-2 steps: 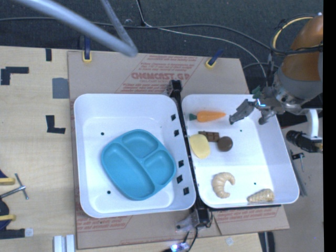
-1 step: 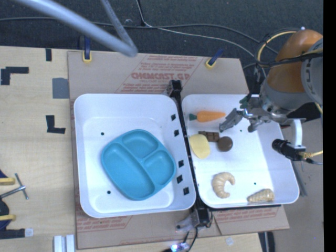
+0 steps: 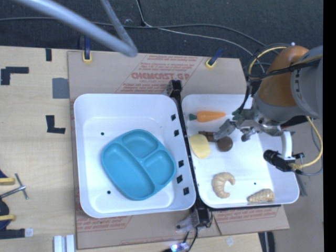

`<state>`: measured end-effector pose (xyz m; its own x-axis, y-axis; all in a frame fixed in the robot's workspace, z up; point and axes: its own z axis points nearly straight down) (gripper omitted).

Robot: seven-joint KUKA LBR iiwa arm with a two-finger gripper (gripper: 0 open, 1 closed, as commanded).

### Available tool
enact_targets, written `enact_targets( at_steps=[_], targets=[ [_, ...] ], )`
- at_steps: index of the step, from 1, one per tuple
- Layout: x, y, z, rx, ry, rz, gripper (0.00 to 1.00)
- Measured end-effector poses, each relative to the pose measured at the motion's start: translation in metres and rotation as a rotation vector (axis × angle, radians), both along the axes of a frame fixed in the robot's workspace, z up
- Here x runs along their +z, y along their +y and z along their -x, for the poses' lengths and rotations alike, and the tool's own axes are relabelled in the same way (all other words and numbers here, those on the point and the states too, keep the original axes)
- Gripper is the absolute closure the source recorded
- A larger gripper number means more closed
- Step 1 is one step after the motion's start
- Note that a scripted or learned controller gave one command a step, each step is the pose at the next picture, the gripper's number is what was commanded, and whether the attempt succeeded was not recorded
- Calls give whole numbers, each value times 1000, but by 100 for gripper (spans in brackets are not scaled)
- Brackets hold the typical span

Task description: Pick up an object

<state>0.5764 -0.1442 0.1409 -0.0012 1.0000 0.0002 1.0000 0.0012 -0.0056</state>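
In the right bin (image 3: 273, 196) lie an orange carrot (image 3: 210, 116), a pale yellow rounded piece (image 3: 200, 146), a small brown round object (image 3: 224, 144), a croissant (image 3: 223, 184) and a tan pastry (image 3: 261, 196). My gripper (image 3: 235, 133) hangs over the upper middle of this bin, just right of the carrot's tip and above the brown object. Its fingers are spread open with nothing between them. The left fingertip (image 3: 223, 130) is close above the brown object; I cannot tell whether it touches.
The left bin (image 3: 89, 114) holds a blue compartment plate (image 3: 138, 163). A black divider with clips (image 3: 181, 140) runs between the bins. Yellow cables (image 3: 310, 164) and a black fitting (image 3: 277, 159) hang off the arm over the right bin's right edge.
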Motion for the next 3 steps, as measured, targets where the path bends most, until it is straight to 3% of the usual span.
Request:
enact_targets(
  at_steps=[1, 2, 3],
  targets=[
    [-54, 1, 1, 0, -1, 0, 0],
    [-41, 1, 0, 1, -3, 1, 100],
    [16, -8, 4, -1, -9, 2, 100]
  ],
)
